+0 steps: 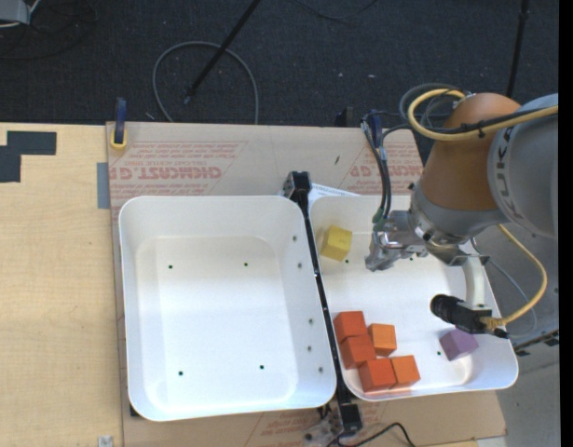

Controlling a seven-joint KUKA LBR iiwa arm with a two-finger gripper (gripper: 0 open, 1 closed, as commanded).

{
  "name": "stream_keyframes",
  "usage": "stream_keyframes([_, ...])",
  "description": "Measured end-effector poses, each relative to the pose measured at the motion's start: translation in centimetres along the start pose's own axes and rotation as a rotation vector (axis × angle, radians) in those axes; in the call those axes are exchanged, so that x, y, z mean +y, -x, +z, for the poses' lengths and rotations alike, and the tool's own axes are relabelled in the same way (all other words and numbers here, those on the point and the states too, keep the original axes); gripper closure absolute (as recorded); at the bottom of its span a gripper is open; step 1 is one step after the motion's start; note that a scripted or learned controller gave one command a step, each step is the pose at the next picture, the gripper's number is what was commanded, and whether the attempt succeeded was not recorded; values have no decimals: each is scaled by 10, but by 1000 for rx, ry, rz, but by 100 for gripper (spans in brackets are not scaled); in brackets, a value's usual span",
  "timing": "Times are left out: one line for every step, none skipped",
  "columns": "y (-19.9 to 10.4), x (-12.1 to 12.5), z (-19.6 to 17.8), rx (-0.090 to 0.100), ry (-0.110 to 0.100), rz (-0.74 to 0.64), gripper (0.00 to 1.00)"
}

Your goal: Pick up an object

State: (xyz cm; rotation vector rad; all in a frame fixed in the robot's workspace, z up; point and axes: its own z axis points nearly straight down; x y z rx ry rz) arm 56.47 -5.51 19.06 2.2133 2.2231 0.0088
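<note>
Gripper (384, 254) positioned over the upper part of the right bin (486, 372), hanging from the grey arm (472, 170) that reaches in from the right. Finger spread not readable from this angle; cannot tell whether wide or narrow. Nothing seen between the fingers, so no hold claimed. Nearest candidate: yellow block (337, 243), resting on the bin floor just to the left of the gripper at roughly the same depth, close to the divider between the two bins. Apart from the gripper, not touching it. Block near-cubic, so no long axis to align to; faces turned slightly off the bin walls. Judged requirement for the coming move: a short shift left toward the divider, then a descent, with care for the wall standing just beyond the block. Other candidates farther off: a tight cluster of orange blocks (375, 350) toward the near edge, below and slightly left of the gripper, packed touching one another and therefore likely harder to straddle; a purple block (457, 344) at the near right, below a black fitting (458, 313) on the cable. Left bin (142, 240) well apart from the gripper and not involved.
</note>
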Motion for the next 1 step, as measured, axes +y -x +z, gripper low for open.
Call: stream_keyframes([61,77,-10,-3,-4,6,0])
